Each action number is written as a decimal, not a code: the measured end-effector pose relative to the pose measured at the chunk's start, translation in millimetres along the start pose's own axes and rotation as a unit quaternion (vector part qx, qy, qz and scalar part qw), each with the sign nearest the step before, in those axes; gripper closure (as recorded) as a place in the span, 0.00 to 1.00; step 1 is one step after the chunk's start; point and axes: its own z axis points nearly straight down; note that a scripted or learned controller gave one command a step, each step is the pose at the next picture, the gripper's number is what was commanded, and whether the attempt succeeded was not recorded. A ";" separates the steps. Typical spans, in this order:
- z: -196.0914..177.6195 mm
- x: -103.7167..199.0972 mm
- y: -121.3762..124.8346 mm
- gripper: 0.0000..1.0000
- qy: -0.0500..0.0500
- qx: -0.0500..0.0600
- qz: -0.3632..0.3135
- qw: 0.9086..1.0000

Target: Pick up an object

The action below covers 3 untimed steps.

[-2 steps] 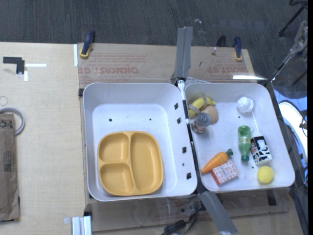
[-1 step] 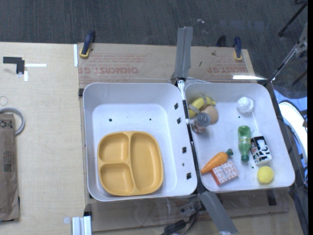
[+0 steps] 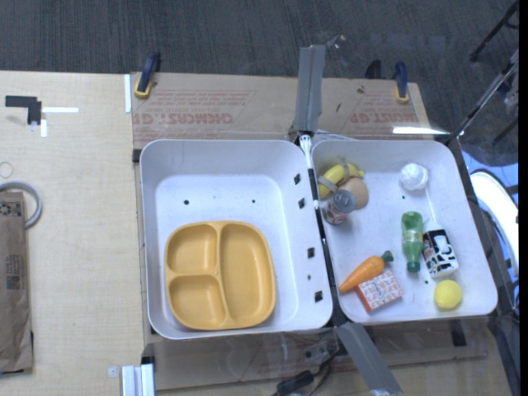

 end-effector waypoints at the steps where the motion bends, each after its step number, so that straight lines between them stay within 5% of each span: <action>1: 0.1 -12.3 -19.0 1.00 0.000 0.001 0.030 1.000; 3: 0.1 -12.1 -19.0 1.00 0.000 0.001 0.014 1.000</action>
